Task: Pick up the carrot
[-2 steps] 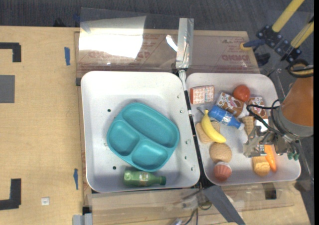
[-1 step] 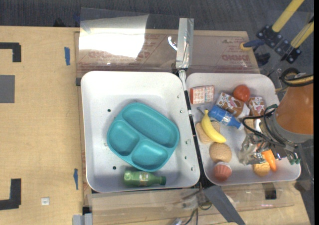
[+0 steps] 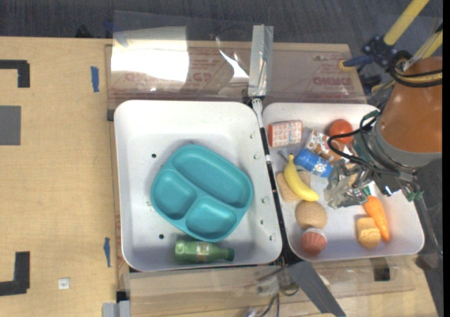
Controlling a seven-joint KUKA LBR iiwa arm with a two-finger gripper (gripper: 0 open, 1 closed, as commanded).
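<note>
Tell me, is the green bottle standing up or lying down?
Lying down. The green bottle rests on its side along the near edge of the left bin, just below the teal plate, with its cap end pointing right.

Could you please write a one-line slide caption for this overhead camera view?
Gripper poised in the right bin beside the carrot; teal tray in the left.

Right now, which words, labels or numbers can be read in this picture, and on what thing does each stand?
None can be read for certain.
Clear sheet behind the bins: red print, mirrored and blurred.
Small carton: label too small.
Blue packet: print too small.
Green bottle: label blurred.
</note>
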